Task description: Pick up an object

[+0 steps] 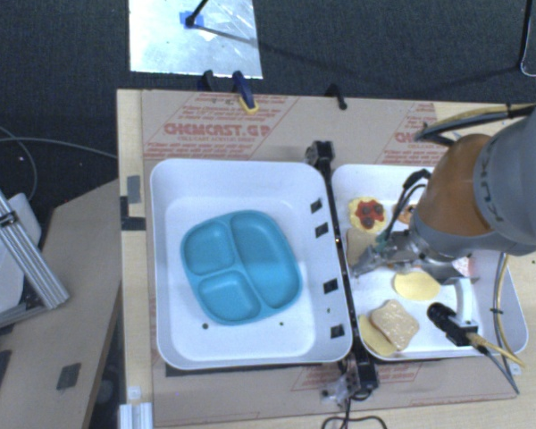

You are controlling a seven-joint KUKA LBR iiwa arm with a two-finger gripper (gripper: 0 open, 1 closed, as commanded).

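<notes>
1. Candidate objects, none yet lifted: all lie in the shallow white right-hand bin (pixel 341 186). They are a pale round toy pizza with red topping (pixel 368 211) near the bin's far left corner, a flat yellow disc (pixel 416 285) in the middle, and a tan slice of toy bread (pixel 394 323) lying on a second yellowish disc (pixel 372 334) at the near edge.
2. My fingers (pixel 359 266): low in the right-hand bin, between the pizza and the bread, just left of the yellow disc. I cannot tell whether they are parted or closed, and I see nothing between them.
3. My grey arm with its orange band (pixel 469 195): it reaches in from the right and hides much of the bin's far side.
4. Progress, as I judge it: approach made, grasp and lift both left to do.
5. Shallow white left-hand bin (pixel 174 186): holds a blue divided plastic plate (pixel 239 266).
6. Brown board surface (pixel 223 123): carries both bins.
</notes>
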